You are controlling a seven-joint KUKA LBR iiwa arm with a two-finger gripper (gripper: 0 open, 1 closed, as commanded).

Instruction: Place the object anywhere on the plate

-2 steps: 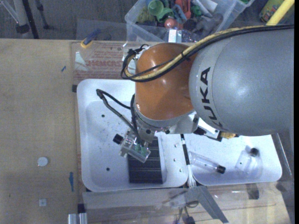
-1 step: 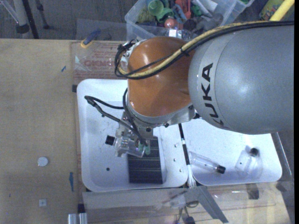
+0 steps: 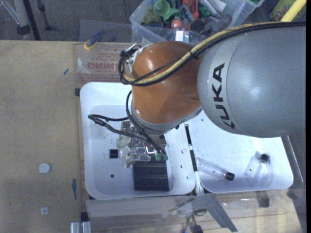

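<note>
- Smooth, rounded orange band (image 3: pixel 163 89) on the glossy grey arm (image 3: pixel 257 81), lettered in black, with a yellow-and-black cable (image 3: pixel 146 79) draped across it.
- Directly below the orange band: gripper (image 3: pixel 146 154), a cluster of bare metal brackets and thin wires; spread or closed, cannot tell from this angle.
- Just under that cluster, further below the orange band: dark, ribbed rectangular block (image 3: pixel 151 176); part of the tool or a separate thing, cannot tell.
- Beneath the orange band: shallow white bin (image 3: pixel 92 130) with rounded corners and a matte plastic floor.
- Down and left of the orange band, on that floor: small black piece (image 3: pixel 113 154), blocky, apart from the gripper.
- Down and right of the orange band, in the second white bin (image 3: pixel 286 174): clear tube (image 3: pixel 214 170) with a black end, lying flat, and a clear capped vial (image 3: pixel 257 164) near it.
- Which of these is the task's object: cannot tell.
- Left of the orange band: tan, flat bench (image 3: pixel 34 106).
- Above the orange band: clear tub (image 3: pixel 194 8) of coloured plastic toys.
</note>
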